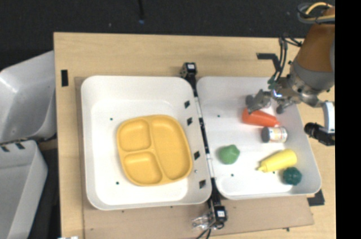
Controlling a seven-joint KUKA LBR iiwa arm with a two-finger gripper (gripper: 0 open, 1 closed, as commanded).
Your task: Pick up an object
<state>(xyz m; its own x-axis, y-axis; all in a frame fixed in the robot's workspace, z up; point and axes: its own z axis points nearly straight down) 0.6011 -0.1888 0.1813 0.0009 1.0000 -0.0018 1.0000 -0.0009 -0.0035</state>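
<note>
Teal ball [291, 176] sits low (front corner); gripper [260, 102] hovers over carrot [260, 117].

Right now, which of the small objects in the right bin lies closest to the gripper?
The orange carrot-shaped piece, lying just below the gripper in the upper part of the right bin. The small jar, green piece, yellow bottle and teal piece lie farther down.

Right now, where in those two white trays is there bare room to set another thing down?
The right bin has bare floor along its left side, above the green object. The left bin has a free strip around the yellow plate, widest along the top. It is crowded at the right bin's right side, around the orange carrot, yellow bottle and gripper.
</note>
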